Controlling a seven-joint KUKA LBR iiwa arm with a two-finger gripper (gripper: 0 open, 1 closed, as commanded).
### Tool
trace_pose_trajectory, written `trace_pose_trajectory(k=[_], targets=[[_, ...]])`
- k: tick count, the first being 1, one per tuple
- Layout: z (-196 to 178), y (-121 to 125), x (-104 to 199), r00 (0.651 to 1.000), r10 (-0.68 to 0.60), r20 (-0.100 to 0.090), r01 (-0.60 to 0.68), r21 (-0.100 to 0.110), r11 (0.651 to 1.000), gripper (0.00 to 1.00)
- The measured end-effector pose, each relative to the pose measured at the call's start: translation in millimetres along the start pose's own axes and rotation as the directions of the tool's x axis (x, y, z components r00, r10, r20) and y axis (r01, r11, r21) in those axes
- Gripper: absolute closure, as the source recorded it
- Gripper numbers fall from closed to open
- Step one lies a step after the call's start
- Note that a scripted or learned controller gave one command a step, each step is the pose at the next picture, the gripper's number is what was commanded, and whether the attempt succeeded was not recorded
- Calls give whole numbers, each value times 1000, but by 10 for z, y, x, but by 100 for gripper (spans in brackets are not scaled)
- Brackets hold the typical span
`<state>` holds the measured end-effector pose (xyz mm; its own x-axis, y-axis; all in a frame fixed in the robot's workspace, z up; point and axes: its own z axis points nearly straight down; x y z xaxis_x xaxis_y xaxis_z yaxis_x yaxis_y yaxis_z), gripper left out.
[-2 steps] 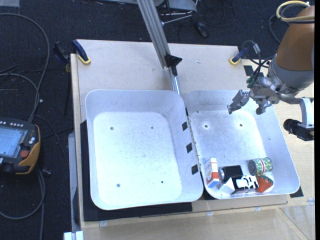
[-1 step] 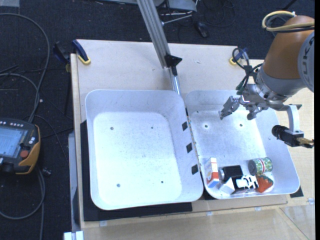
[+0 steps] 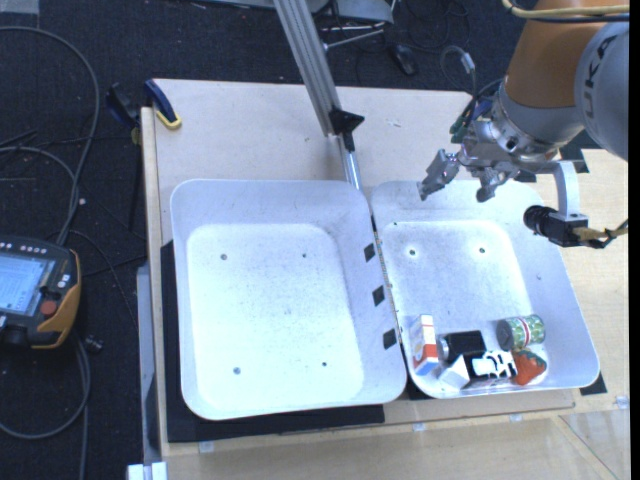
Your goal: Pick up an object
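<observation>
My gripper point(image 3: 460, 182) hangs above the far edge of the right bin point(image 3: 455, 248), its two fingers spread apart with nothing between them. The objects lie in a cluster at that bin's near edge, well away from the gripper: a white and orange box point(image 3: 427, 340), a black block point(image 3: 465, 344), a black and white item point(image 3: 488, 366), a green can point(image 3: 521, 330) and a red piece point(image 3: 530, 368).
The left bin point(image 3: 270, 298) sits beside the right one, with black clips point(image 3: 378, 293) along the shared edge. A slanted metal pole point(image 3: 315, 63) rises behind the bins. A handheld pendant point(image 3: 35, 293) lies off the bench at left.
</observation>
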<state>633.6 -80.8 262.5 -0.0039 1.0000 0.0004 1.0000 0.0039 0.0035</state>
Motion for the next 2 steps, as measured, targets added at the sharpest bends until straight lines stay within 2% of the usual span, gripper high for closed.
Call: trace_pose_trajectory(k=[1,2], targets=[[-199,-343,-71,1000,4,1,-4,1,1000,0],[-196,-714,674,1000,-2,-1,2,3,1000,0]])
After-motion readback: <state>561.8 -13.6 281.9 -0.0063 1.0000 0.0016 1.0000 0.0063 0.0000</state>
